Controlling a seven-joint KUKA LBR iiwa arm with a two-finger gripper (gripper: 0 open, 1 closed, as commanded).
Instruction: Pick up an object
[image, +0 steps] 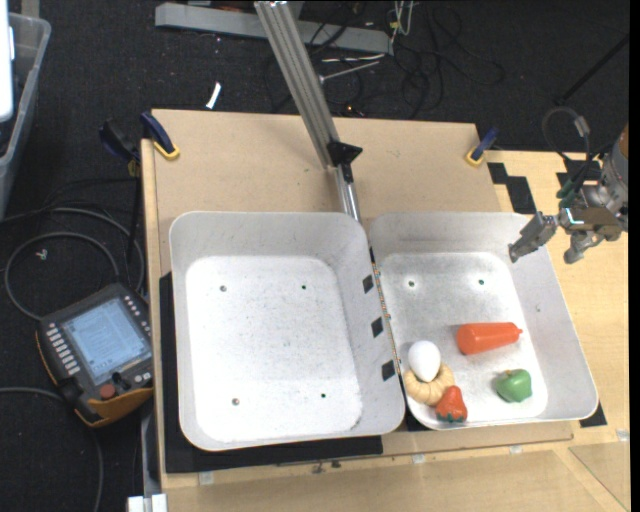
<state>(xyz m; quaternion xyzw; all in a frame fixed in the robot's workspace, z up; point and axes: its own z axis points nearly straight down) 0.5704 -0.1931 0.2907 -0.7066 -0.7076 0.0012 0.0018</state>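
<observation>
The end effector hangs at the right bin's upper right edge, its two fingers spread apart and holding nothing. All the candidates lie in that bin's near half: an orange carrot lying on its side, a green pepper just below it, and a tight cluster by the left wall where a white egg rests on a tan piece with a small red piece touching it. The left bin on the worktop holds none of them.

The step in hand looks like choosing a target and lining up above it. The carrot seems the best choice: it stands apart from its neighbours and is nearest the end effector. The fingers should straddle its narrow width, across the long axis, and descend straight. The cluster is riskier, since the pieces touch and the wall crowds one finger; the smooth, round egg may slip.
</observation>
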